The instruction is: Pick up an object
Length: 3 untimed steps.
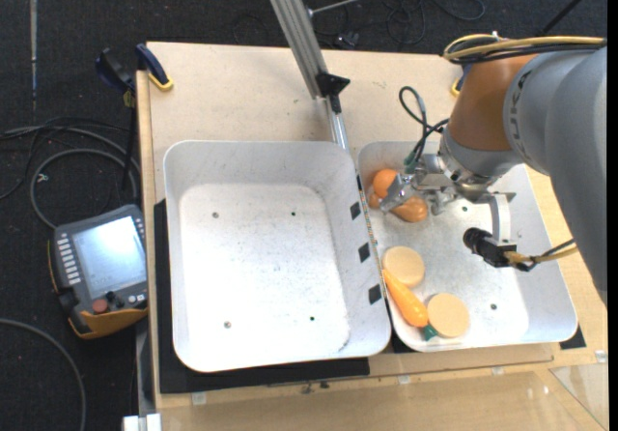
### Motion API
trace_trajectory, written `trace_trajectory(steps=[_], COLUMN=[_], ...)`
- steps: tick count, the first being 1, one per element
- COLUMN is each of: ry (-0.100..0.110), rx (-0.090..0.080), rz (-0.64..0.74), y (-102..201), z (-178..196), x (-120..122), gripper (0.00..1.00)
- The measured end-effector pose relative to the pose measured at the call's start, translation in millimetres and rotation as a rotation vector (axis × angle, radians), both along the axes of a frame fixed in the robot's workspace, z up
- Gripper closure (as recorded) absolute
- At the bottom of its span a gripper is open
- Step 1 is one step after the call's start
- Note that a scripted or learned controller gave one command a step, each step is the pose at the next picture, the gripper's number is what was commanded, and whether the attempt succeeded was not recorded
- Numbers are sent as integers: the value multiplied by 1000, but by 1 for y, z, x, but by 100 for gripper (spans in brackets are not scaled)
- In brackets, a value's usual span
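Observation:
My gripper (399,199) is low in the back left of the right bin (526,299), reaching in from the right. Two orange rounded objects lie right at its tip: one (383,182) just behind it by the bin's left wall, the other (413,212) just in front. The gripper's body hides part of both, and I cannot tell whether either is held. Nearer the front lie a cream disc (405,266), an orange carrot-like piece (407,301) and a second cream disc (449,314).
The left bin (261,265) sits beside the right one, their walls meeting in the middle. A slanted metal pole (299,28) comes down to the bins' back edge. A black cable with a plug (483,245) hangs off the wrist over the right bin.

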<state>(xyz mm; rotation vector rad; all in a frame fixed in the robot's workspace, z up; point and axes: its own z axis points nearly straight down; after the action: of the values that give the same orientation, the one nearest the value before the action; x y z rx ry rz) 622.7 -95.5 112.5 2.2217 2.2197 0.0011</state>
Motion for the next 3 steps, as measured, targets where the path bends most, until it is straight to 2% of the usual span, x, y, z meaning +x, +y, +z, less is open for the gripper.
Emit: trace_trajectory(steps=[1,3], ry=[-1,-5], rx=[0,-1], rz=[0,3], y=[0,-7], z=[9,98], x=[0,5], gripper=[100,100])
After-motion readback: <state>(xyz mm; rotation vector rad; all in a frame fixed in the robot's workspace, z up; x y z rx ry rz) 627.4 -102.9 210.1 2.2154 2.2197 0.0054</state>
